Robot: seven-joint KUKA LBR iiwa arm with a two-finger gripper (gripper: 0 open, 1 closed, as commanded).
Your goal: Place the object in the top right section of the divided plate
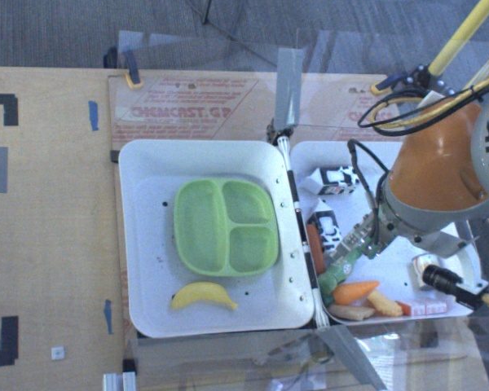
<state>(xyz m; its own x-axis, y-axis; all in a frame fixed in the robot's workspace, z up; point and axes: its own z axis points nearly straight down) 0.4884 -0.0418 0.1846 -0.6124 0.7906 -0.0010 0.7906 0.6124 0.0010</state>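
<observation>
A light green divided plate (pixel 226 226) lies in the left bin (pixel 143 292); its top right section (pixel 246 202) has nothing in it. My gripper (pixel 356 245) hangs low over the left part of the right bin (pixel 306 160), just above a green toy vegetable (pixel 339 270). Whether the gripper is touching that vegetable cannot be made out. A black-and-white patterned block (pixel 326 228) sits right beside the gripper on its left.
A yellow banana (pixel 204 297) lies below the plate in the left bin. The right bin also holds a second black-and-white block (pixel 337 179), a brown sausage (pixel 312 248), an orange carrot (pixel 356 292) and several small toy foods along its front edge.
</observation>
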